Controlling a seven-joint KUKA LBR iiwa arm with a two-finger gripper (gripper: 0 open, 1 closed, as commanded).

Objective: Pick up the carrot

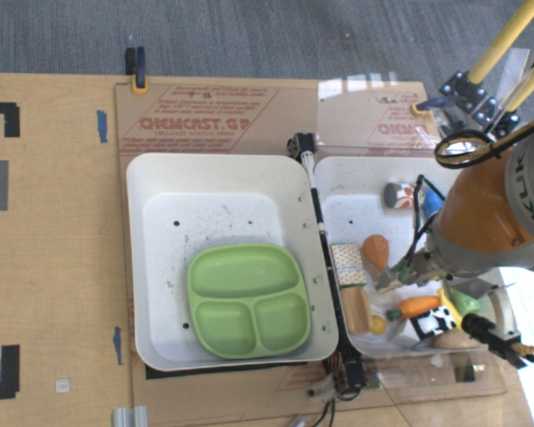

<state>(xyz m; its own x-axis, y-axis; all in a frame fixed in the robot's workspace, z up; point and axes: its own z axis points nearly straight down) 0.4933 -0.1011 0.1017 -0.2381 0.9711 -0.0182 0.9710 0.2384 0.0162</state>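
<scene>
The grey arm [494,216] with its orange band reaches in from the right and covers much of the right bin [347,189], so the bin's far side and whatever lies under the wrist are hidden. The gripper [400,274] is a dark, cluttered shape at the arm's lower left, tangled with black cable, and I cannot tell whether its fingers stand apart or together, nor whether anything sits between them. The carrot [416,308] lies in the right bin just below and right of the gripper, a small smooth orange taper with a green tip at its left end; its right end runs under a black and white object [436,321] that is hard to make out. Just right of that is a rounded yellow-green piece [463,303], partly covered by the arm. Above the carrot stands a rounded orange-brown piece [375,251], and left of it a flat, pale, waffle-textured square [347,263] over a tan block [356,308]. A small grey cylinder with a red end [398,195] lies near the bin's upper wall, close to a blue item mostly hidden by the arm. The left bin [160,194], white, shallow and scuffed with dark specks, holds a matte green three-compartment plate [247,299] with rounded corners. Both bins rest on printed cardboard sheets [200,118] on the brown desk [49,238].
</scene>
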